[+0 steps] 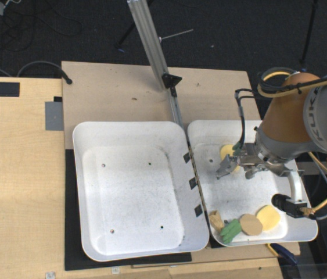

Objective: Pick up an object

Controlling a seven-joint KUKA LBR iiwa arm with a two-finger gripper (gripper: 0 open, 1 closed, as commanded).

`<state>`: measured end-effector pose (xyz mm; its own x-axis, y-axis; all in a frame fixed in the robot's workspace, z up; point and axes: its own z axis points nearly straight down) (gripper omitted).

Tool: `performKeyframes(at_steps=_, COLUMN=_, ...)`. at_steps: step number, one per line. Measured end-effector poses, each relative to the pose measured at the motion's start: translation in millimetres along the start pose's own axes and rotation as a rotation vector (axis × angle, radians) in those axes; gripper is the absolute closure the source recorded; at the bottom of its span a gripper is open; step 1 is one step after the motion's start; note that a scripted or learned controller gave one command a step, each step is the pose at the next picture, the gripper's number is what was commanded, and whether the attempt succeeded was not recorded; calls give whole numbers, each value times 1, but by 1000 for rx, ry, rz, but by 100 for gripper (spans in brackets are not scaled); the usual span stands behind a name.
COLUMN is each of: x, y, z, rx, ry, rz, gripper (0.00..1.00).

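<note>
My gripper [236,170] hangs over the upper middle of the right bin [302,234], below the grey arm with its orange band. It is open, and I see nothing between its fingers. A small yellow object [226,151] lies just up and left of the gripper, partly hidden by the wrist. Along the bin's near edge lie a green object [230,231], a tan disc [250,224], a yellow disc [269,217] and a small tan piece [215,218].
The left bin [85,156] sits beside the right one, and dark clips [192,182] mark the shared edge. A slanted metal rail [151,45] rises from behind the bins. Black cables [241,106] loop off the wrist.
</note>
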<state>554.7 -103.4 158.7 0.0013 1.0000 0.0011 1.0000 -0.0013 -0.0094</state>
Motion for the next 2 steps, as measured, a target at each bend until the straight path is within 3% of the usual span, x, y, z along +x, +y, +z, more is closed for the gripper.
performKeyframes(at_steps=1, x=7, y=-2, z=63, rx=1, ry=1, rz=0, gripper=0)
performKeyframes(at_steps=2, x=6, y=-2, z=66, rx=-7, ry=0, rz=5, gripper=0)
